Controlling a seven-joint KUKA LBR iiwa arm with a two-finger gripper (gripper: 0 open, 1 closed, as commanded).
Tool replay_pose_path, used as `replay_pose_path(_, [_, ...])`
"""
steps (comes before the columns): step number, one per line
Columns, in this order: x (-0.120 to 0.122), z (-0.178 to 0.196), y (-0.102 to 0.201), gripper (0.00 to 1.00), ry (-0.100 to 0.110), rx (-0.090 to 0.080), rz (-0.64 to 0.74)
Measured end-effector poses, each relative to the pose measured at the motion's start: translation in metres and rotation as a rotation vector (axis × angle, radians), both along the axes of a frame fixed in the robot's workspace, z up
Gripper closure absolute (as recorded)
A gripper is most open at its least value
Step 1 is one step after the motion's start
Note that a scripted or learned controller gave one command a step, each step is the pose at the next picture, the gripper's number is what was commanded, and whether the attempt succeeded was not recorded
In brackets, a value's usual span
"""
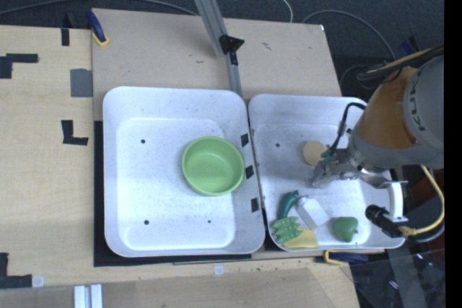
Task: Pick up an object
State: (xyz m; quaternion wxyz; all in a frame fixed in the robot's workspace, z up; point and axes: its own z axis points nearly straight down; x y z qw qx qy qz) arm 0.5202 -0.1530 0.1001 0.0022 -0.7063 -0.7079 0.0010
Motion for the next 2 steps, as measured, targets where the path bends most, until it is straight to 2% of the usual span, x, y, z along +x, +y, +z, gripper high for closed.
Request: replay_pose_path(2, [0.012,0.1,0.001,1.0,-0.009,-0.003,0.0])
